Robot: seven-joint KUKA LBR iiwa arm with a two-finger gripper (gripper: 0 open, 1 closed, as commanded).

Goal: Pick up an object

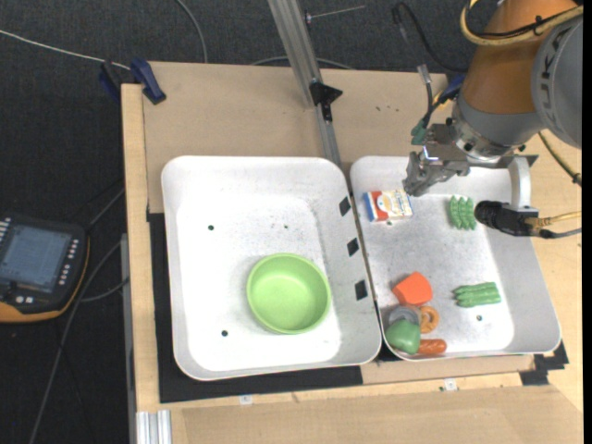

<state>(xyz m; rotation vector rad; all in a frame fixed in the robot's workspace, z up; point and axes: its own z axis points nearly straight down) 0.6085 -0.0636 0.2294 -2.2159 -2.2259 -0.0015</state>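
Camera view looks down at a slant on a wooden bench (pixel 231 95) that bears two shallow white bins side by side. Reaching in from the right, the grey arm with its orange band (pixel 518 26) hangs over the far end of the right bin (pixel 518 326). Its gripper (pixel 421 181) sits just above and to the right of a small carton (pixel 386 205), white with red and blue print, which lies on the bin floor near the far left corner. Whether the gripper is open or closed I cannot tell, since the wrist hides it from above; nothing can be seen held in it.

Other things lie in the same bin. A ridged green piece (pixel 462 212) rests to the right of the carton, near a black fitting (pixel 499 216) on the arm. A second green ridged piece (pixel 477 294) lies nearer the front right. An orange block (pixel 413 288) sits toward the front left, and just in front of it a cluster gathers in the corner: a green rounded thing (pixel 403 335), an orange ring (pixel 429 319) and a small red-orange piece (pixel 432 346), close together or touching.

The left bin (pixel 199 202) holds a light green bowl (pixel 289 292), upright, toward its front right.

A handheld control unit (pixel 37 266) lies on the dark floor to the left of the bench.
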